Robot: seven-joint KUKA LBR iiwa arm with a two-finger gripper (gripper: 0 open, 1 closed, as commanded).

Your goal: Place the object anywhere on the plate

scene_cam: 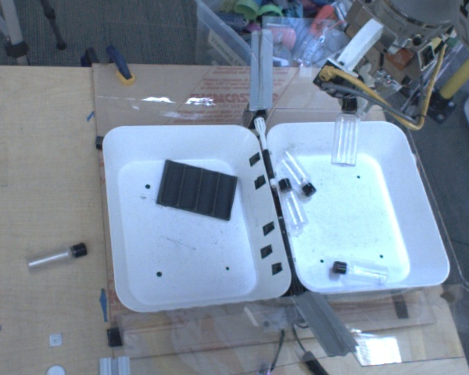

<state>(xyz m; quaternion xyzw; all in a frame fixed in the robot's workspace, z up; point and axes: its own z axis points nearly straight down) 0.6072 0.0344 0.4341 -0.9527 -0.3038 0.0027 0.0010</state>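
A black ridged plate point(197, 189) lies flat in the left bin point(125, 280), toward its back. The right bin point(422, 209) holds several clear vials with black caps: two point(295, 169) close to the divider, one point(295, 211) just in front of them, and one point(361, 270) lying near the front wall. My gripper point(345, 159) hangs over the back of the right bin, above bare floor and to the right of the vials by the divider. Nothing shows in its grasp.
One more capped vial point(56, 255) lies on the wooden bench left of the bins. A clear tub of coloured items point(289, 6) stands behind the bins. A blue clamp point(122, 67) sits at the back left. Black clips point(267, 209) line the divider.
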